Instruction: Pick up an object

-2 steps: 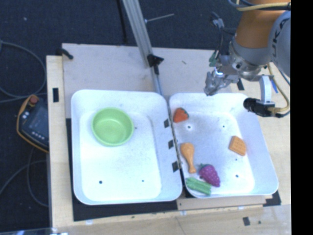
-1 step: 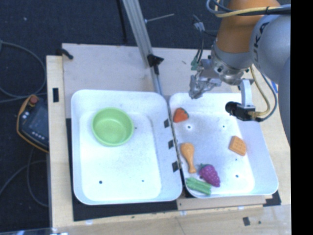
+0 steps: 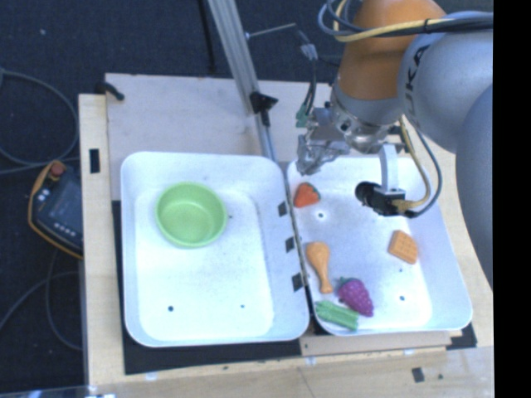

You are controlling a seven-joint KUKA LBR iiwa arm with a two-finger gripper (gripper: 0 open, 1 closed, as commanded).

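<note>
green toy (image 3: 336,314) at bin (image 3: 440,305) edge

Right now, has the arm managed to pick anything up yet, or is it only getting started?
Nothing looks picked up yet. The gripper hangs at the far edge of the right bin, just above the toy strawberry, which lies on the bin floor. The drumstick, grapes, cracker and green vegetable lie there too. Grasping and lifting remain.

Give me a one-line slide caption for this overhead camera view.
KUKA arm's gripper hovers above a toy strawberry in the right bin; green bowl sits in the left bin.
</note>
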